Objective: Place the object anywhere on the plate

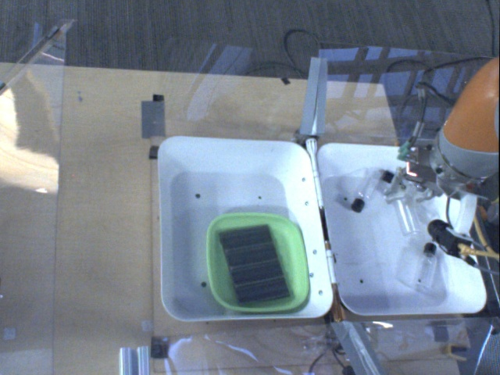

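Note:
A green plate (213,244) lies in the front half of the left bin (180,209). A dark grey ridged slab (252,264) rests on it, set slightly askew. In the right bin (344,287) lie clear vials with black caps: one near the left wall (354,201), one at the front right (426,266), and one under the arm (405,216). My gripper (408,184) hangs low over the back right part of the right bin, close to a black cap (387,176). It is far from the plate. I see nothing clearly held in it.
The grey arm with its orange band (475,123) enters from the right over the right bin. Cables (457,244) trail by that bin's right wall. A metal divider post (314,100) stands behind the seam between the bins. A wooden bench (78,209) surrounds them.

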